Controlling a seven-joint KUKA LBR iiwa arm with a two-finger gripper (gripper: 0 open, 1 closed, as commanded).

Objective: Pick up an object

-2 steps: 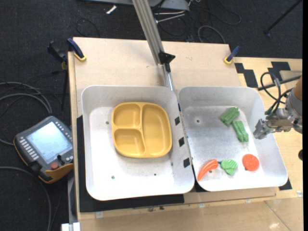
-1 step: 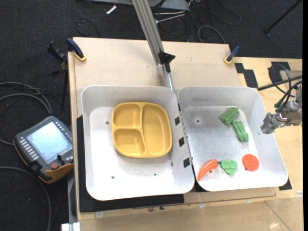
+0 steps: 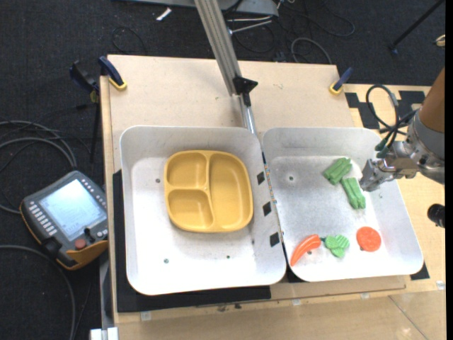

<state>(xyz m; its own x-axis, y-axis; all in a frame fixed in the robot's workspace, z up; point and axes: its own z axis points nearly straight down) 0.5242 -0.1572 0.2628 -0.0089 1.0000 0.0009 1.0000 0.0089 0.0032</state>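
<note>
**Gripper low in the right bin, beside the green pieces**

We see two white bins side by side on the bench [image 3: 177, 91]. The left bin [image 3: 141, 261] holds a yellow divided tray [image 3: 209, 190]. In the right bin [image 3: 311, 168] the arm [image 3: 432, 129] reaches in from the right, and its gripper [image 3: 371, 178] is just beside a long green piece [image 3: 353, 192]. We cannot tell how the gripper is set. A second green piece [image 3: 337, 169] lies near, to the left. Along the front of this bin lie an orange carrot [image 3: 305, 247], a small green item [image 3: 337, 244] touching it, and a red round item [image 3: 368, 239].
</note>
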